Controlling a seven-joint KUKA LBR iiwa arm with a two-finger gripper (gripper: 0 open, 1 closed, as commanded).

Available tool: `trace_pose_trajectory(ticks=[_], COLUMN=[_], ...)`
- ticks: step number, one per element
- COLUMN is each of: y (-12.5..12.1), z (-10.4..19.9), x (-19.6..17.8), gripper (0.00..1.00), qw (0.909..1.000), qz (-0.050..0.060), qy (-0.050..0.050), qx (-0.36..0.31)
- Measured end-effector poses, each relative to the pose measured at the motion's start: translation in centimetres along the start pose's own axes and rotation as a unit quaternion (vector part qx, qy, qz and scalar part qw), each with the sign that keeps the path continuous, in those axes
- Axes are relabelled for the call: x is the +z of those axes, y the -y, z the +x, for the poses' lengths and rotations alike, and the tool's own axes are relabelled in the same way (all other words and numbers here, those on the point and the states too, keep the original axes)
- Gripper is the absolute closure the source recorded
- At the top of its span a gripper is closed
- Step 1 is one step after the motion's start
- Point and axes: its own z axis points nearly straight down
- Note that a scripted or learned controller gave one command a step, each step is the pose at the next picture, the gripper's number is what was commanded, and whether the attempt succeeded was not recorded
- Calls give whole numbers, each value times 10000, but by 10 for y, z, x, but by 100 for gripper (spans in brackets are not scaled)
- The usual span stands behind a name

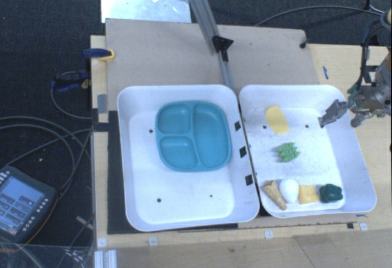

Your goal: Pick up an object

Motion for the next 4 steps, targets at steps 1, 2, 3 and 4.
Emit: trace_pose_trajectory(ticks=[1, 2, 3, 4], y=[0, 3, 8, 5], z=[0, -7, -16, -15], x=[0, 59, 113, 175], gripper=[0, 0, 0, 0], qw=[10000, 10000, 10000, 10000], qz=[-3, 30, 29, 29], qy=[-1, -5, -5, -8], qx=[9, 33, 35, 32])
